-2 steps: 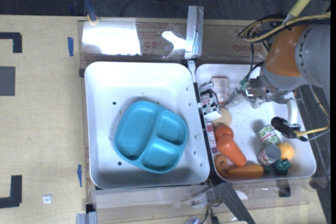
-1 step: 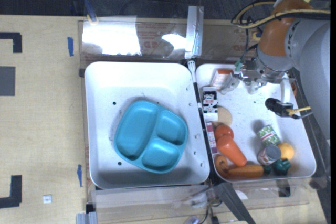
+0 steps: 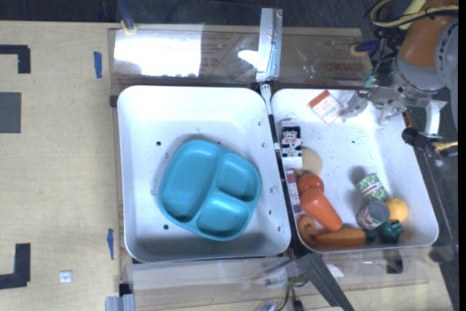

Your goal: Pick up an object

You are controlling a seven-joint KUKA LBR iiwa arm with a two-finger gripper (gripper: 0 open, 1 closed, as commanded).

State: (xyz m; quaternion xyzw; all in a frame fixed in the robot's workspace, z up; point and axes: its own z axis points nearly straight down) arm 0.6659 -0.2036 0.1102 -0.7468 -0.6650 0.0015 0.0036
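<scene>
a blue divided plate (image 3: 210, 189) lies in the left white bin (image 3: 138, 113).

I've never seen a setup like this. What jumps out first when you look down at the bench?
The big blue divided plate lies alone in the left bin. The right bin holds a clutter along its near edge: an orange carrot, a small can and a yellow ball. The grey and orange arm hangs over that bin's far right corner.
</scene>
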